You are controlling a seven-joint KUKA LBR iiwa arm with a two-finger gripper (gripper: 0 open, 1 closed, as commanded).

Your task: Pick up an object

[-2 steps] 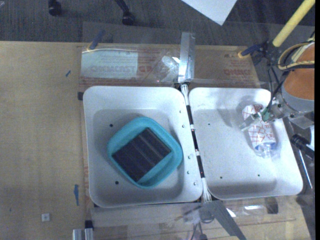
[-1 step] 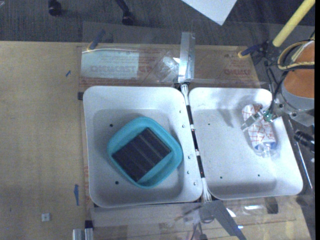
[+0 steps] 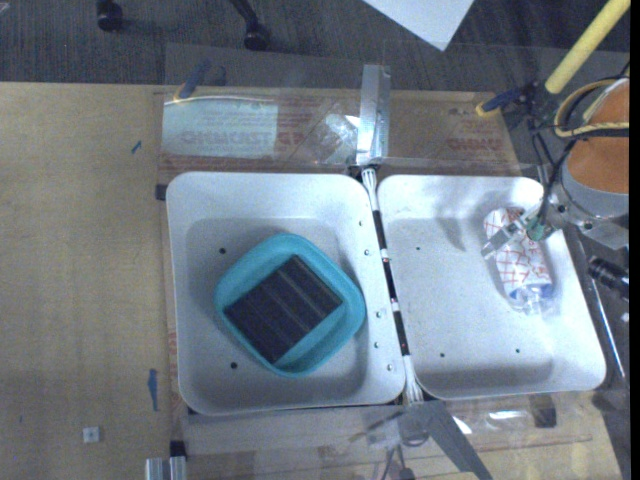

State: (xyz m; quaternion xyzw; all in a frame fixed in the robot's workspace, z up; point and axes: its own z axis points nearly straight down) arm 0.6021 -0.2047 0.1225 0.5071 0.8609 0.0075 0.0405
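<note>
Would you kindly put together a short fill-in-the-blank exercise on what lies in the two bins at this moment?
1. The teal square container with a dark ribbed inset lies in the ____ white bin.
2. The crumpled white wrapper with red and blue print lies in the ____ white bin.
3. The gripper is at the wrapper's upper ____ end.

Missing words: left; right; right
</note>
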